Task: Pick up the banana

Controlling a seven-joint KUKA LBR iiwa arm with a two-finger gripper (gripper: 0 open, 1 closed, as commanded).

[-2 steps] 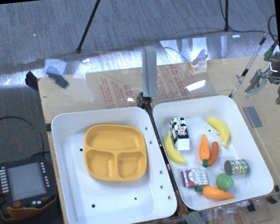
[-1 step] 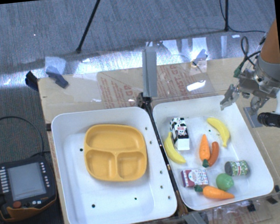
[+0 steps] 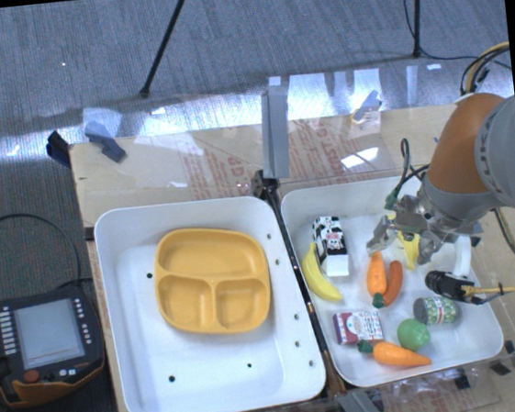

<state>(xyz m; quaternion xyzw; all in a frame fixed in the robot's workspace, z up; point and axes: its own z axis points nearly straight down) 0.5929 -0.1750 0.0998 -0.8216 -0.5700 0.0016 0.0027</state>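
Lying along the right bin's (image 3: 491, 342) left wall, the banana (image 3: 318, 276) runs near to far beside a milk carton (image 3: 330, 246). Well to its right, past two carrots (image 3: 383, 280), the gripper (image 3: 416, 240) hovers with nothing visibly held.

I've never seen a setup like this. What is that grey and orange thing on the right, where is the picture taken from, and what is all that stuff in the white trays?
It is a robot arm, seen from one camera fixed above the bench. Its gripper hangs over the right white bin, which holds toy food: a yellow banana by the bin's left wall, a black-and-white milk carton, two orange carrots, a green ball-shaped fruit, a small can and a red carton. The left white bin holds a yellow divided plate. The banana lies untouched.
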